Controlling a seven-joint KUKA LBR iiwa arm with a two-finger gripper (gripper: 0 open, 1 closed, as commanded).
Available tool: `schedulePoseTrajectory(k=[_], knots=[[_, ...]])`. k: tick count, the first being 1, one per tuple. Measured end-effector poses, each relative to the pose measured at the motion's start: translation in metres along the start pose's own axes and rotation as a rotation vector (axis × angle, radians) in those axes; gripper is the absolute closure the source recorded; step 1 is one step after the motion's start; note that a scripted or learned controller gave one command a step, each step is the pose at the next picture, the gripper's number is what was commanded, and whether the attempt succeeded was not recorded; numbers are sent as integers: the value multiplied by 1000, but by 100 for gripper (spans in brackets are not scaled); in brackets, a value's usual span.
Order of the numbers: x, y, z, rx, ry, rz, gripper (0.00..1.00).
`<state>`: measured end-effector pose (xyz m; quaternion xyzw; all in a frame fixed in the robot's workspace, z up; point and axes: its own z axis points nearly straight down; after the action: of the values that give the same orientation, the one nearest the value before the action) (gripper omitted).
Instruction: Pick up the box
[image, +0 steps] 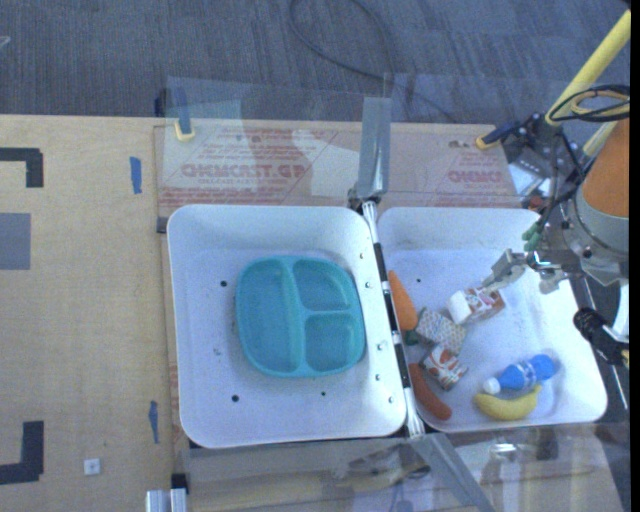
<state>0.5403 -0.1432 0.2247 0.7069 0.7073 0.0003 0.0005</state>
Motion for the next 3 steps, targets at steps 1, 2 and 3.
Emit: schedulePoseTrajectory(k=[1, 2, 3], knots=[[36, 0, 116, 0, 1, 216, 0], [26, 29, 133, -11, 1, 112, 0], [42, 63, 137, -5, -2, -95, 0]])
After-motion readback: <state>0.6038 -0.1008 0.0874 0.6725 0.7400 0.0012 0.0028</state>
